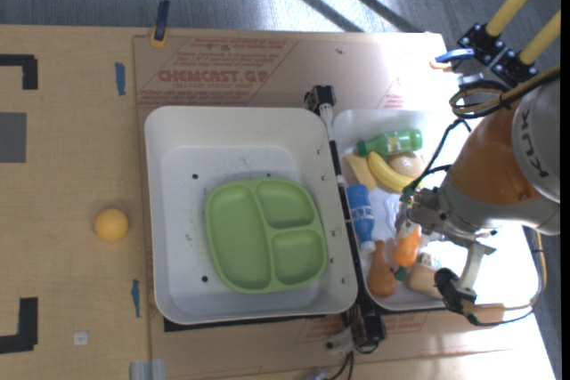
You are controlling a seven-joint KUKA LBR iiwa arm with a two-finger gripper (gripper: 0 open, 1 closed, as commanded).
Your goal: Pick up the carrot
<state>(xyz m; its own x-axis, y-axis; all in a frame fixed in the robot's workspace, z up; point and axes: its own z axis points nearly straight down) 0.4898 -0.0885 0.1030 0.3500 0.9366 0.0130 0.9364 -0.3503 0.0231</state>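
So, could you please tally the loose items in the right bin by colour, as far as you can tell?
Green: 1, bottle
Yellow: 1, banana
Blue: 1, tube
Orange: 2, carrot, another item
Total: 5; others are too hidden to tell.

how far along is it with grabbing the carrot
Done: the gripper is down in the right bin, right above the carrot. In hand: closing in on it; I cannot tell whether it has a grip. Left: a clear lift, since the carrot lies among the other items.
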